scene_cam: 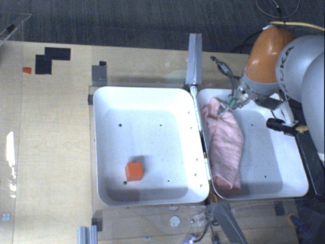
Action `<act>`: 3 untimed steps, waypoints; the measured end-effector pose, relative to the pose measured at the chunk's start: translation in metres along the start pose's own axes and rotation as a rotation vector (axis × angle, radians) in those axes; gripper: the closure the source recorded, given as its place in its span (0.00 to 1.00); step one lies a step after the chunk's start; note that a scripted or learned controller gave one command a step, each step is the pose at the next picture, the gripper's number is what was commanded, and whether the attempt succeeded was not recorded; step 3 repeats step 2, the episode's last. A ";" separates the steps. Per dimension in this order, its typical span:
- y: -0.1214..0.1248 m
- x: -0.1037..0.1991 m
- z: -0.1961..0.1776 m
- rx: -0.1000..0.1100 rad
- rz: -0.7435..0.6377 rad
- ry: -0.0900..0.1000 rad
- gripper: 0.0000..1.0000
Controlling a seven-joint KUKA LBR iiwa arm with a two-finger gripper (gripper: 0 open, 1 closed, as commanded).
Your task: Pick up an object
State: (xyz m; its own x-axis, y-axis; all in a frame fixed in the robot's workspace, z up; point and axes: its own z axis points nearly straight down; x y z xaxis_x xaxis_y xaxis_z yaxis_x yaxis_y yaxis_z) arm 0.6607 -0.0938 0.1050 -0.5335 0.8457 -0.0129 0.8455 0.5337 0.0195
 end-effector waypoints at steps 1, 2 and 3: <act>0.018 0.005 -0.083 0.006 -0.208 0.004 1.00; 0.016 0.031 -0.081 0.013 0.128 0.007 1.00; 0.016 0.031 -0.081 0.013 0.128 0.007 1.00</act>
